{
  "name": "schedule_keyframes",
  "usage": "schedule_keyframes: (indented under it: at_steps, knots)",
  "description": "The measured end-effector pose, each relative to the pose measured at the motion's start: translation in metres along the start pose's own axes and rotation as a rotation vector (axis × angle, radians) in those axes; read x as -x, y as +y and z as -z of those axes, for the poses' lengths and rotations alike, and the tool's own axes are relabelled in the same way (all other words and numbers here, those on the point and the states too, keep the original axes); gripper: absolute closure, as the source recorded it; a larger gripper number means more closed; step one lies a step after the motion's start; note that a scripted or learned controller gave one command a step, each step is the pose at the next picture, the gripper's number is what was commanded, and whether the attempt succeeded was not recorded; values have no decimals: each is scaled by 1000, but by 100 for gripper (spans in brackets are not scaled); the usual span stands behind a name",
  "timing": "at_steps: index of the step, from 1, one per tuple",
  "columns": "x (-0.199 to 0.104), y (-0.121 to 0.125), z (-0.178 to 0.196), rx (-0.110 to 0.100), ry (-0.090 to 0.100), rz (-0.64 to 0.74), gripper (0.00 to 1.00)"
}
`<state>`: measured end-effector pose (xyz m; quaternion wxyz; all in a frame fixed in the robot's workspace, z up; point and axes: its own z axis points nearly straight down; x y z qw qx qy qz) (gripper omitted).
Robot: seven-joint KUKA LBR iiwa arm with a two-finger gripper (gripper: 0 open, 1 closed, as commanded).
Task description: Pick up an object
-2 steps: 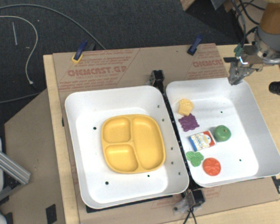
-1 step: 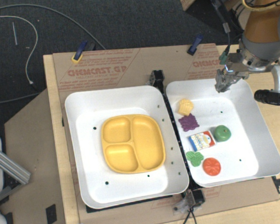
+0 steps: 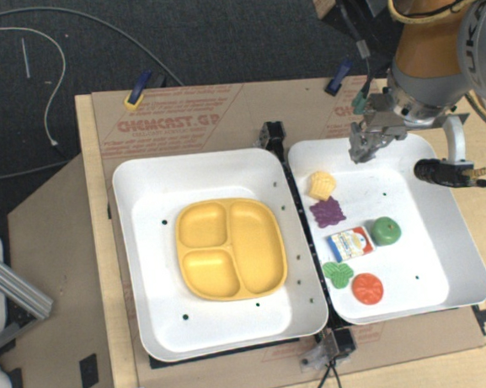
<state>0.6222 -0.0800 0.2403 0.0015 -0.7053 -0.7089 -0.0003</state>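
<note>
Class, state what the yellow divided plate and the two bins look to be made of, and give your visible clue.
Yellow divided plate: probably moulded plastic, smooth with a soft sheen on its compartment ridges. Bins: likely thin white plastic, with rounded corners and faint glare.

A yellow divided tray (image 3: pixel 231 249) sits mid left bin (image 3: pixel 137 240); 6 small toys cluster along the right bin's (image 3: pixel 451 247) left side.

The cardboard sheet (image 3: pixel 194 117) under the two bins carries faded red printing. Above the left bin (image 3: pixel 145 240) it reads roughly "CHEMCAST GP"; its last letters are cut off by the bin's rim. A smaller line beneath it is too faint to read. More red print near the upper right corner is illegible.
</note>
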Motion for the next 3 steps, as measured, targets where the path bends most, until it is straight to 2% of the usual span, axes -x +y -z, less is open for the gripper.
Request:
schedule_keyframes:
  at_steps: [1, 2, 3]
  knots:
    - [-61, -9, -6, -1, 1, 2, 100]
    - [-110, -25, 2, -1, 1, 1, 100]
    - [-154, -41, -10, -3, -1, -1, 100]
